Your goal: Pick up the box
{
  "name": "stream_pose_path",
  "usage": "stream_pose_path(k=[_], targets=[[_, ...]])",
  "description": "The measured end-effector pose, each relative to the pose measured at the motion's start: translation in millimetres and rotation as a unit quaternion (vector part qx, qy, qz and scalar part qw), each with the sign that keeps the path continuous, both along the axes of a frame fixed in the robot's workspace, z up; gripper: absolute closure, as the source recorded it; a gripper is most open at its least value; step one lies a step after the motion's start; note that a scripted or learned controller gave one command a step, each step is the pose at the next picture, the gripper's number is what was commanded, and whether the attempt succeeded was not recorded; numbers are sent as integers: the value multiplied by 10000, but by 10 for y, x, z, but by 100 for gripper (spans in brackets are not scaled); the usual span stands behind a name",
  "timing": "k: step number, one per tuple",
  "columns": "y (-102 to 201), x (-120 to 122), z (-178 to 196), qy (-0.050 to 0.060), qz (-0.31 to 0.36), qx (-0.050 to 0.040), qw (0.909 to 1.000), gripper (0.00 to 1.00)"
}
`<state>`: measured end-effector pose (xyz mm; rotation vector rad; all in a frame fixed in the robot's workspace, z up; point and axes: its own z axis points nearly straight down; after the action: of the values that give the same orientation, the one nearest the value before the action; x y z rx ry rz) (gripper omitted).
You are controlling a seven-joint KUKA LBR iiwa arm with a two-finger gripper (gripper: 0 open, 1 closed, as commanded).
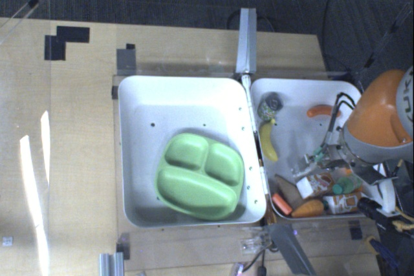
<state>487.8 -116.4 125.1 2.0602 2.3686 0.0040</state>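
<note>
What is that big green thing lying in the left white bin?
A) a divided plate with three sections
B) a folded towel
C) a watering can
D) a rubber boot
A: the green divided plate lies in the left bin, and ridges split it into three shallow sections.

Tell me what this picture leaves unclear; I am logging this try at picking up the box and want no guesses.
- The tool: small and dark among clutter, so its state is unreadable in the camera view.
- The box: partly covered by the arm and neighbouring items; its print is too blurred to read.
- The right bin's far right side: hidden under the arm.
- The green tray in the left bin: whatever lies beneath is hidden.
</note>
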Motion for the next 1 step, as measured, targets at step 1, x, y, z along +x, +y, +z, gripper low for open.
stream_pose_path(k=[1], targets=[[156,860,-359,-53,-64,-10,10000,0]])
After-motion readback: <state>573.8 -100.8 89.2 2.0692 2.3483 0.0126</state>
